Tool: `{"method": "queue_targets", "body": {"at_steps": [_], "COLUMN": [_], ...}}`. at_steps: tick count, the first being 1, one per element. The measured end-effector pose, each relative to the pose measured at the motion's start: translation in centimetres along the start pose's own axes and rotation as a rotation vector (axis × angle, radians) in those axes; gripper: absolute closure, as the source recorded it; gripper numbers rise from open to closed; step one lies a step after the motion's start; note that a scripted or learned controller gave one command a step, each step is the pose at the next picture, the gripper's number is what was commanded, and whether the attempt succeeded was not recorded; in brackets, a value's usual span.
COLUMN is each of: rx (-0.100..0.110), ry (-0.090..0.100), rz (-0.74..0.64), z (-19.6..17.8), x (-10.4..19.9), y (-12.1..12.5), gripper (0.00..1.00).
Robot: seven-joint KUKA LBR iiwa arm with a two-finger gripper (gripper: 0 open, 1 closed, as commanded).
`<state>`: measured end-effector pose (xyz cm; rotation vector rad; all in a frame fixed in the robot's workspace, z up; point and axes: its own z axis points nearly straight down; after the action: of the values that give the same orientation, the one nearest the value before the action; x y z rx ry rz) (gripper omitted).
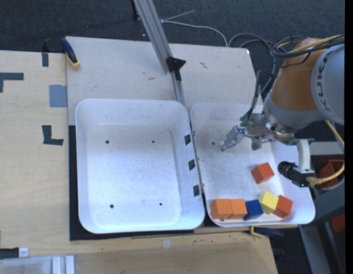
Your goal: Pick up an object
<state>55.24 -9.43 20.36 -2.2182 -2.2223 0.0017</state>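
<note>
Overhead slant view of the pick cell. The gripper [240, 138] hangs over the upper middle of the right bin [206, 114], its fingers slanting down toward the bin's left wall; whether they stand apart or together cannot be told at this size, and no object is seen between them. Behind the gripper, the grey arm [335, 84] with its orange band [296, 79] reaches in from beyond the right bin's right rim.

All candidate objects lie in the right bin. A lone orange-red block [262, 172] sits near the bin's right wall, toward its lower half and apart from the others. Along the bin's lower wall runs a row: an orange block [230, 208], seemingly two cubes side by side, touching a blue block [253, 209], then a yellow block [269, 201] and another orange-red block [283, 206] packed at the bin's lower right corner. The left bin [85, 153] adjoins the right bin's left wall. A metal rail [156, 30] slants in above the seam between the two bins.

Step in hand, as judged: approach. The gripper is over bare floor of the right bin, well apart from every block, so no grasp is begun. The next move calls for travel toward the bin's lower right; the lone block looks the easier target, having free sides, whereas the row is crowded against the wall and leaves little room for fingers.
</note>
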Motion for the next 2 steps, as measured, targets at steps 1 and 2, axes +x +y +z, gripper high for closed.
{"method": "queue_targets", "body": {"at_steps": [1, 2], "rx": [-0.003, 0.006], "ry": [0.000, -0.004], "rz": [-0.004, 0.009], "z": [-1.8, 2.6], "x": [2.8, -5.5], "y": [2.7, -1.4], "gripper": [0.00, 0.00]}}
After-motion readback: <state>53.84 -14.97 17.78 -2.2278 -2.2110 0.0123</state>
